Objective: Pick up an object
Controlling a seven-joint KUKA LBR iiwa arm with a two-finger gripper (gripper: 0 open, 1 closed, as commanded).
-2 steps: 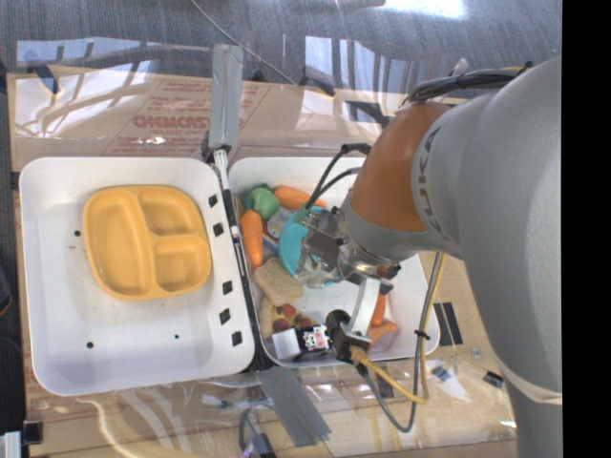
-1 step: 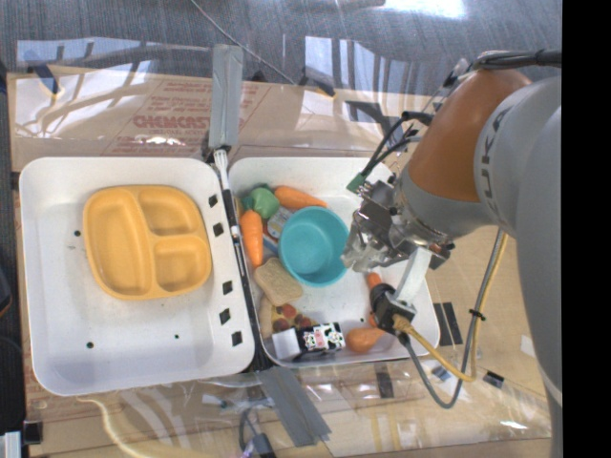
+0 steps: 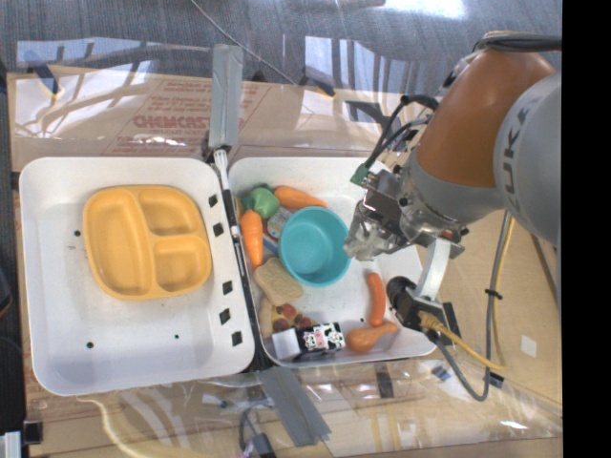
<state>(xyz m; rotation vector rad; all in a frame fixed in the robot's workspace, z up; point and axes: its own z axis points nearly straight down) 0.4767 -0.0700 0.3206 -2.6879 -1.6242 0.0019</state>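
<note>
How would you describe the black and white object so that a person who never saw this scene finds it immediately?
Start at the right bin, the one crowded with toy food. Go to its near wall, below the teal bowl. The black and white cow-patterned block lies there beside the orange drumstick; nothing near it shares that spotted pattern.

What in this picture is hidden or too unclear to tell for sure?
- Gripper: the wrist's bulk covers its fingers in the camera view, so open or shut is unreadable.
- Teal bowl: its right rim sits under the gripper; contact is unclear.
- Small items near the cracker: too small to identify.
- Black-and-white carton: print too small to read.
- Right bin: its right wall is blocked by the arm.
</note>
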